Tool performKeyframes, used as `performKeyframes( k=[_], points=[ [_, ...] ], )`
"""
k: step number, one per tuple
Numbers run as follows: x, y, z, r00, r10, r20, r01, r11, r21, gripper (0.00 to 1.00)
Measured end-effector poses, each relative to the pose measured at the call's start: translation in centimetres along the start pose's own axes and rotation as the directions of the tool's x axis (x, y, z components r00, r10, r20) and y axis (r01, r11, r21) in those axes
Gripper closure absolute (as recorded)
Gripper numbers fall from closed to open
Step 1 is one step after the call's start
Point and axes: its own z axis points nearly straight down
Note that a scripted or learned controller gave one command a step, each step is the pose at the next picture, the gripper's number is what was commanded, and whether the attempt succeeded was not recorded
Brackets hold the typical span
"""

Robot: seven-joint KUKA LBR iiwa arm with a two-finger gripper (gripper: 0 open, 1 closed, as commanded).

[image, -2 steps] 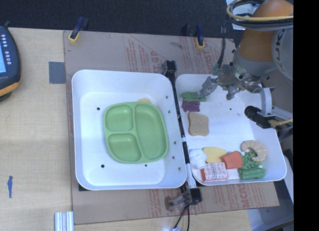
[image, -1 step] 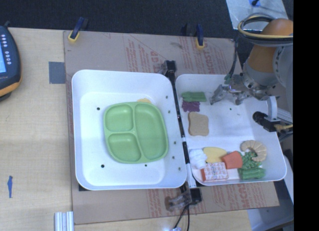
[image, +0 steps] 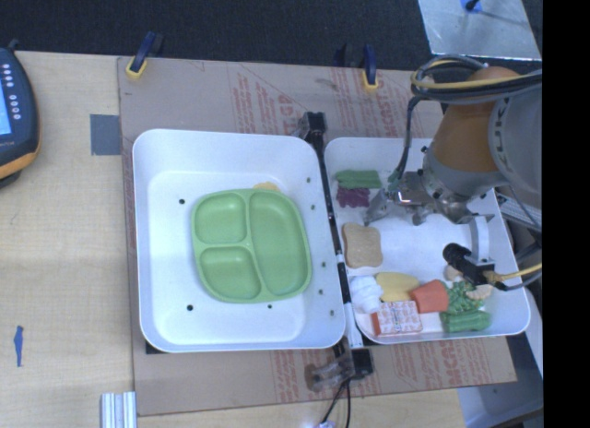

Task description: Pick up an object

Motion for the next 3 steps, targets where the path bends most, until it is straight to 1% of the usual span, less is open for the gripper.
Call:
performKeyframes(
  k=[1,2,3],
  points=[
    [2.3,6.3,-0.2,1.0,-0.001,0.002,0.001,1.0,-0.012,0.0],
    [-1.9,6.4,-0.2,1.0,0.006,0.004,-0.006,1.0,-0.01,0.0],
    [-6.9,-5.7,-2.9,1.0,0.011,0.002,-0.011,1.0,0.001,0.0]
  ],
)
